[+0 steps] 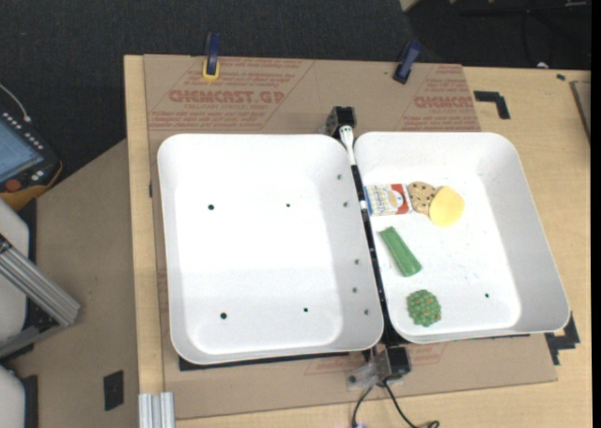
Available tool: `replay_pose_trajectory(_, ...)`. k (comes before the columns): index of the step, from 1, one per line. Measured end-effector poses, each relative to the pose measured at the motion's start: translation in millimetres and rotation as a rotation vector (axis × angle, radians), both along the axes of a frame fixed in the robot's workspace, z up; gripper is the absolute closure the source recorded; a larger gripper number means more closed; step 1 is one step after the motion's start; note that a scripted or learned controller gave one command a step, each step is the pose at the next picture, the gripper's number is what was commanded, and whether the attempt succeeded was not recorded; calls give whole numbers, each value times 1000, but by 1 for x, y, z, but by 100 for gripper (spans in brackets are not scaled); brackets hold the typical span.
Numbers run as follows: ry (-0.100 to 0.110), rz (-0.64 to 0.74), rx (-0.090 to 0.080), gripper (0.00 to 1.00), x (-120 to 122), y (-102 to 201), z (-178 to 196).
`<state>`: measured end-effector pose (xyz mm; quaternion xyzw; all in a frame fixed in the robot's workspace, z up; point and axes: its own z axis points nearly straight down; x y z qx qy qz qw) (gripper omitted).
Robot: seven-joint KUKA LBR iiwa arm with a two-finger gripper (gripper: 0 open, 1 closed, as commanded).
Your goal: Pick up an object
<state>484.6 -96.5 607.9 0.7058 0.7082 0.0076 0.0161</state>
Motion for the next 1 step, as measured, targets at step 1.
replay_pose_trajectory(1,1,0,0,0,0,0,-1)
